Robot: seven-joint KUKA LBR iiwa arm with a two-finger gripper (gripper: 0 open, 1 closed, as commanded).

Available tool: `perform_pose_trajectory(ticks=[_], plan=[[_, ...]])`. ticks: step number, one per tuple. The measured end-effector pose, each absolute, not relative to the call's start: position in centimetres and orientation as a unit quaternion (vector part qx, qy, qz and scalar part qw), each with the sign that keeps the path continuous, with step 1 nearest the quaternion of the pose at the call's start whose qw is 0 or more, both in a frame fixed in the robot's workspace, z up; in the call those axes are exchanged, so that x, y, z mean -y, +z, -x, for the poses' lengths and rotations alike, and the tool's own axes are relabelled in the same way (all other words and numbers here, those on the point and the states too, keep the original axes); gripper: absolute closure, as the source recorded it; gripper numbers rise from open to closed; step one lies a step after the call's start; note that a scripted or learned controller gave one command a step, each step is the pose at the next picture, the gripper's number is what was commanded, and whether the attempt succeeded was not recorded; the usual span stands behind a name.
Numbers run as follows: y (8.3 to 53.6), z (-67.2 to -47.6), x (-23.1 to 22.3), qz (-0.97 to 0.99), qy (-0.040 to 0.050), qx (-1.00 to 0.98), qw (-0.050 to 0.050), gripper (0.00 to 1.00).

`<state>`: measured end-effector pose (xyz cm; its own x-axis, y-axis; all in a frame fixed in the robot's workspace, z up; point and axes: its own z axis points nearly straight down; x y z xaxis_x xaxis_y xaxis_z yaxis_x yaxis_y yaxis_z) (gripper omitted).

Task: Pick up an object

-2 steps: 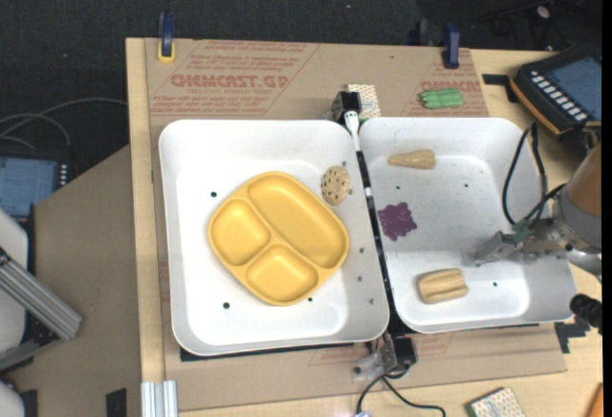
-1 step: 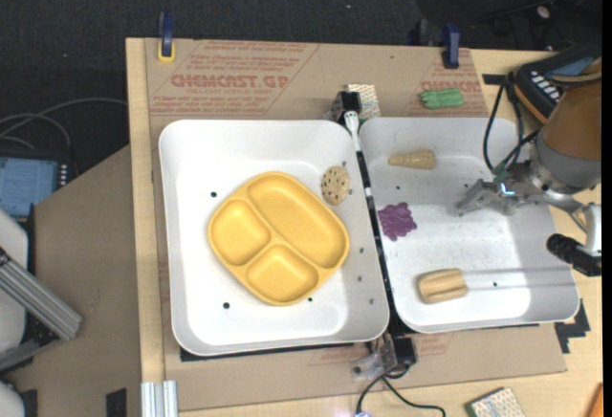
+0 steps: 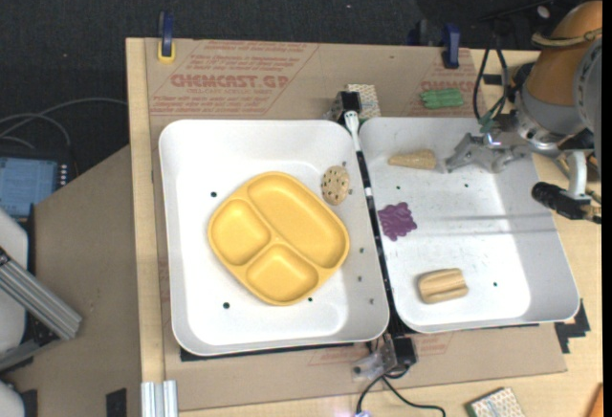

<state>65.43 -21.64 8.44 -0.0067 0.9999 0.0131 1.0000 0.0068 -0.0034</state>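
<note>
Red print runs across the brown protective sheet (image 3: 239, 71) covering the tabletop, above the left bin; the largest line reads roughly "CHEMCAST GP", with smaller red lines above and below it too fine to read; similar red lettering at the upper right is illegible.

The bench (image 3: 239, 80) is topped with a tan board printed in red lettering. Two shallow white bins sit side by side on it, touching: the left bin (image 3: 191, 243) and the right bin (image 3: 521, 243). A small green object (image 3: 442, 99) lies on the board behind the right bin.
</note>
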Motion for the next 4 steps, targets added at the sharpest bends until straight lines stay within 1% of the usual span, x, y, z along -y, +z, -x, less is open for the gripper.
perform_pose_trajectory(ticks=[1,2,3,4], plan=[[9.6,-65.3,22.1,0.705,-0.0014,0.709,-0.001,1.00],[19.9,-61.8,22.5,0.708,-0.0011,0.706,-0.004,1.00],[17.2,-59.4,22.4,0.708,0.0011,0.707,0.002,1.00],[13.4,-57.5,18.0,0.706,0.0007,0.708,0.003,1.00]])
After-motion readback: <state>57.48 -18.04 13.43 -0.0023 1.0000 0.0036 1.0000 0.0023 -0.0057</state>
